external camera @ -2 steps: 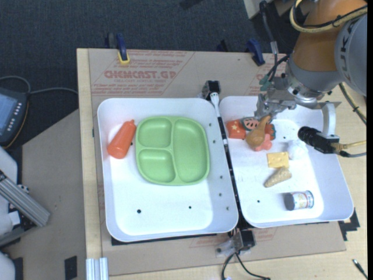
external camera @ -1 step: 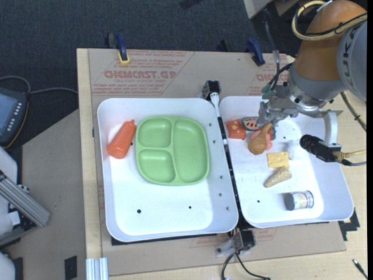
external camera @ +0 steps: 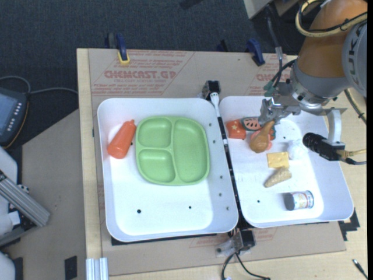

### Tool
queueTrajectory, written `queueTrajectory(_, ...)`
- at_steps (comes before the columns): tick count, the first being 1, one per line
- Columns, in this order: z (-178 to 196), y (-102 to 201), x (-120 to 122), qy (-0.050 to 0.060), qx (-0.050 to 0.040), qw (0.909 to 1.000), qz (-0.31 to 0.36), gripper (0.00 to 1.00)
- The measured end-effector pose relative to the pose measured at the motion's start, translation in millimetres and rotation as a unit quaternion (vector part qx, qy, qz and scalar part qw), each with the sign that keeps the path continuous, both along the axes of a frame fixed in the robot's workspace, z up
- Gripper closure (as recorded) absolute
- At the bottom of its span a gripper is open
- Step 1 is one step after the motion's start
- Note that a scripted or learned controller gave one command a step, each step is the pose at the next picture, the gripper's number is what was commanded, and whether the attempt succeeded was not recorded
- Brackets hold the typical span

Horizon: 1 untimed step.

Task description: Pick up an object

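Down at the right bin's near edge lay a small can, with a bread piece and cheese square further in. Up at the far edge, the gripper hung over a drumstick (fingers' state: couldn't tell). Left bin held a green plate.

So the table is a brown paper-covered board with red "CHEMCAST" lettering along its far edge. Two shallow white plastic bins sit on it, touching: left one, right one. Two blue clamps grip the far edge, one by the far-left corner, one further right. Dark carpet floor all around, plus a black gadget off the left edge.
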<state>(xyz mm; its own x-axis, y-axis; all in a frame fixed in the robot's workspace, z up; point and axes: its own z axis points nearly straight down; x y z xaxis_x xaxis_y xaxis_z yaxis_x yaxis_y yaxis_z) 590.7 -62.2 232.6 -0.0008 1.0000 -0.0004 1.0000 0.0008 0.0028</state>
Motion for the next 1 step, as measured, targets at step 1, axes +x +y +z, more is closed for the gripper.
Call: queueTrajectory(1, -1.6, -2.4, 1.0, 0.000, -0.0004, 1.0000, 0.000, 1.00)
